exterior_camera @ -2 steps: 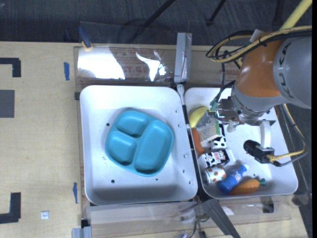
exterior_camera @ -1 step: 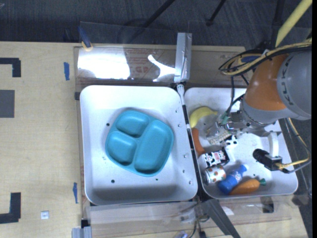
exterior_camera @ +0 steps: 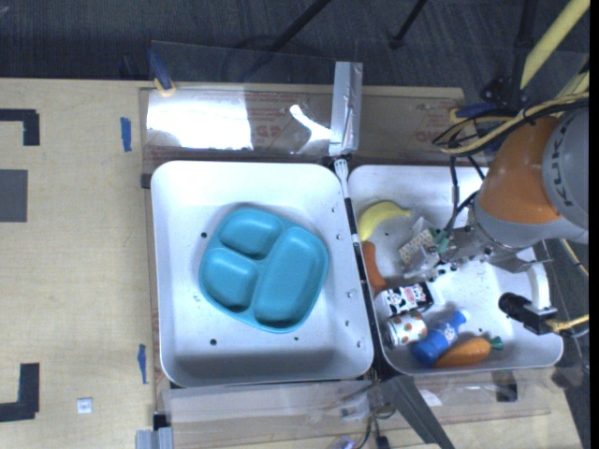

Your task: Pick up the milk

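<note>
Milk first: the small carton [exterior_camera: 406, 298] with black-and-white cow patches lies on its side in the right bin [exterior_camera: 524, 349], toward that bin's left wall, just below the spot where the arm's tool end comes down. Nothing has hold of it; it rests on the bin floor, so the pick is at the approach stage, not the lift.

Arm [exterior_camera: 524, 181] reaches in from the right, orange band showing above the wrist, and the gripper [exterior_camera: 432, 251] hangs low over the middle of the right bin, just above and a touch to the right of the carton. Its jaws are a tangle of dark parts and cable from this slanted view, and I cannot tell how wide they stand or whether they touch anything.

Crowded neighbourhood here. A small round can [exterior_camera: 407, 328] sits right against the carton's lower side, a blue bottle [exterior_camera: 440, 337] lies just beyond that, and a carrot [exterior_camera: 465, 350] lies along the bin's lower edge. A yellow banana [exterior_camera: 382, 218] sits up near the top left corner, with an orange item [exterior_camera: 373, 265] along the left wall, partly tucked under the rim.

Next move, as I judge it: shift slightly down and left, line up across the carton's narrow sides, drop, then close without catching the can.

Left bin [exterior_camera: 178, 279] holds a blue divided tray [exterior_camera: 264, 267], well apart from the action.
</note>
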{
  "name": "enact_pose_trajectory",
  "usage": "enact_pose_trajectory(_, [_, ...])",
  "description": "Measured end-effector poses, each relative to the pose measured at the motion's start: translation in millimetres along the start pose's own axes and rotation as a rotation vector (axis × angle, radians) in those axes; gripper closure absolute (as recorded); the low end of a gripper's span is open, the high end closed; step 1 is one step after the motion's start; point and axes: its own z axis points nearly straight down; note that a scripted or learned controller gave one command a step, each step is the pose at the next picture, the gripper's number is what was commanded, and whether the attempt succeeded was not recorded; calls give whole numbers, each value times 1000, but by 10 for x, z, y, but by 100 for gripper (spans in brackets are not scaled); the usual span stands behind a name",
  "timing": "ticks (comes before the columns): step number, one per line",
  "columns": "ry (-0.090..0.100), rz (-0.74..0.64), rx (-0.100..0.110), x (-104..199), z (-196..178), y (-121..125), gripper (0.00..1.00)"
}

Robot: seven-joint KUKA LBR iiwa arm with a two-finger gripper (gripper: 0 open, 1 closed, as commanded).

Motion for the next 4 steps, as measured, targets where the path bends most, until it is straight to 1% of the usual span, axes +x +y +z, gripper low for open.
enact_pose_trajectory(1, [-3,-115,0,-483,-267,222,0])
enact_pose_trajectory(2, [-6,-114,-8,-492,-393,241,100])
enact_pose_trajectory(3, [-2,-59,2,-294,-1733,-52,100])
enact_pose_trajectory(4, [-2,-59,2,-293,-1732,-53,0])
